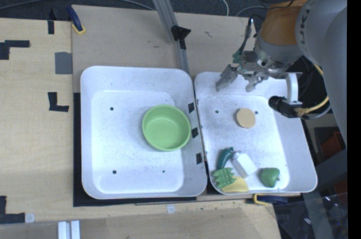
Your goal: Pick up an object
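Below the claw [240, 81], near the right bin's [293, 136] front rim, lie small toys; closer beneath, a tan disc [246, 118]. Fingers spread, holding nothing: still the approach step. Next it must descend squarely over the disc.

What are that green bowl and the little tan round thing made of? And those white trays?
The green bowl looks like plastic: one even colour with a soft sheen. The tan disc is flat and matte, perhaps wood or cork; hard to tell at this size. The white bins look like moulded plastic, with rounded corners and a finely speckled surface.
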Action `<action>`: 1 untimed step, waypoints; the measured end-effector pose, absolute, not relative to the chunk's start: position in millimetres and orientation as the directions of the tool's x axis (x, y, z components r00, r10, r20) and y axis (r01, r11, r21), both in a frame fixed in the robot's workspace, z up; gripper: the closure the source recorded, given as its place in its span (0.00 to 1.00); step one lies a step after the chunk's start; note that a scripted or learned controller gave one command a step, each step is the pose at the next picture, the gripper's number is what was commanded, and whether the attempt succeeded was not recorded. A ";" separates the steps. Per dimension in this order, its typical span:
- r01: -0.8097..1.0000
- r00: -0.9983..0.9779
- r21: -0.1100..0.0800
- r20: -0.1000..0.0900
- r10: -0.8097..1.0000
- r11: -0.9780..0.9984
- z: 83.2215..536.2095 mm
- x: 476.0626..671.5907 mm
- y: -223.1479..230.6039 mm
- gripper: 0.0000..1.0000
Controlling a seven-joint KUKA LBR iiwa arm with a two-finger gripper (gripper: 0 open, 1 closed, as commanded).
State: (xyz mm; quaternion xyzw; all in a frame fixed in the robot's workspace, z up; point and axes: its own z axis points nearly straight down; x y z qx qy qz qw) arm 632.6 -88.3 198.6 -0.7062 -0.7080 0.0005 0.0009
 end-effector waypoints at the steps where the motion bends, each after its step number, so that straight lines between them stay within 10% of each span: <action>1: 1.000 -0.003 -0.002 0.000 1.000 0.003 198.6 632.6 -88.4 0.00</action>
